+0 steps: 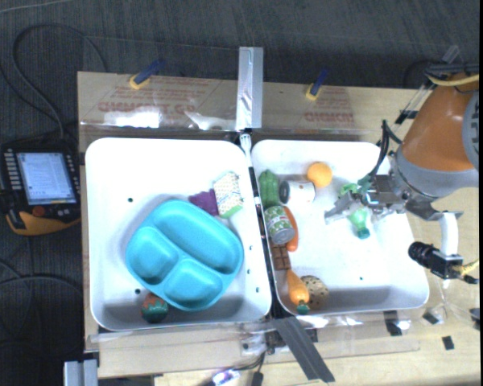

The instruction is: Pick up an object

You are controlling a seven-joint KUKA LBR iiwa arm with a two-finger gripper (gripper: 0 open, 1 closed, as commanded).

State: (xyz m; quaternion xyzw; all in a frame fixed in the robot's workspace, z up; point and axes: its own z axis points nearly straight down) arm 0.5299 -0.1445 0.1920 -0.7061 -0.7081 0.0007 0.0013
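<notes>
My gripper (348,206) hangs over the middle of the right bin (386,288), reaching in from the right under the orange wrist band. A small green object (361,223) lies right beside it, touching or just below it; whether it is held cannot be told. To the left in the same bin are an orange ball (319,174), a white cylinder (298,191), a green vegetable (268,185), a labelled can (280,223), a brown chocolate bar (281,256), a carrot (296,289) and a speckled cookie (313,288).
The left bin (113,167) holds a blue divided plate (185,252), a purple item (204,203), a patterned sponge (228,191) and a small red-green toy (154,306). A black part of the arm (431,256) overhangs the right bin's right rim.
</notes>
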